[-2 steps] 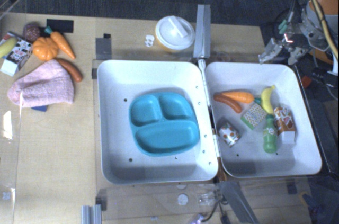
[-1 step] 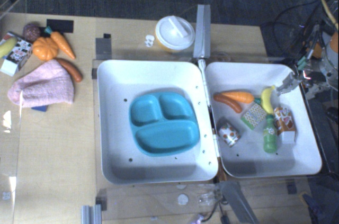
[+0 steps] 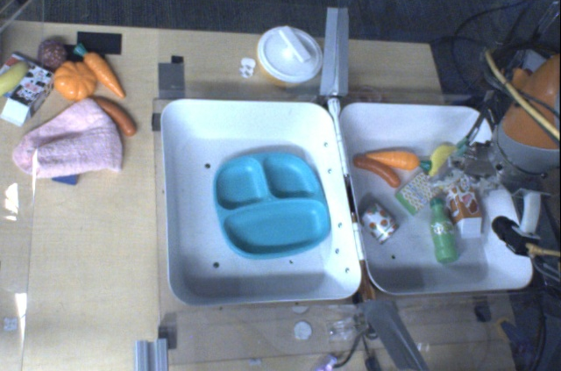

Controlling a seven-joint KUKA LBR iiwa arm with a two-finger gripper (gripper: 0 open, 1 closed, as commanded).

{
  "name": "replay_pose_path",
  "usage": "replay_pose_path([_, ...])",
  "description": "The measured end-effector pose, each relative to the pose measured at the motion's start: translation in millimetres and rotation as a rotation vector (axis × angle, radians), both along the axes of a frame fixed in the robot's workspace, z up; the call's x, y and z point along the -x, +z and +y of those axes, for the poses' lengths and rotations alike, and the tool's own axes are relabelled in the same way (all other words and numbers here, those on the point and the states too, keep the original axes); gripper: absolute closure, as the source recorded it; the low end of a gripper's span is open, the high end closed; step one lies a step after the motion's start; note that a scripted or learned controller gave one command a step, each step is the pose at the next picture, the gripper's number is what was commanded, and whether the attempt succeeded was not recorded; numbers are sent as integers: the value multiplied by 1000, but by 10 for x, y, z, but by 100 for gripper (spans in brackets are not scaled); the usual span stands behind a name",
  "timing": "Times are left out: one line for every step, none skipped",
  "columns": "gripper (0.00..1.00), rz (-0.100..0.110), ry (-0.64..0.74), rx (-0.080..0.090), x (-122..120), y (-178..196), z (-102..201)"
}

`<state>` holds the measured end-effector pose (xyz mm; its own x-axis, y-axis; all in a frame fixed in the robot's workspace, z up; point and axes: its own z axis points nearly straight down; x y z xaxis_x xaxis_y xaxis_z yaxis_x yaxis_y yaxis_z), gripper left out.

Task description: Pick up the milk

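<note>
White milk carton (image 3: 465,214) lies ungrasped in the right bin (image 3: 421,273) — gripper (image 3: 478,157) at its twelve o'clock, finger state indiscernible.

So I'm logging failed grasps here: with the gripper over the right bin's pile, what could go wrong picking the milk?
1. The milk lies packed against the green bottle and a packet, so the gripper may pinch or drag a neighbour.
2. The carton sits near the right bin wall, under the arm, so it is partly hidden and the approach looks tight.
</note>
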<state>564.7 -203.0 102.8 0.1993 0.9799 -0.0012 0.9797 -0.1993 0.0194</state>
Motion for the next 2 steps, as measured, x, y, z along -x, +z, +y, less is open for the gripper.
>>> replay_pose_path([100, -5, 3, 0, -20, 111, 14])
replay_pose_path([100, 16, 119, -4, 150, 850, 511])
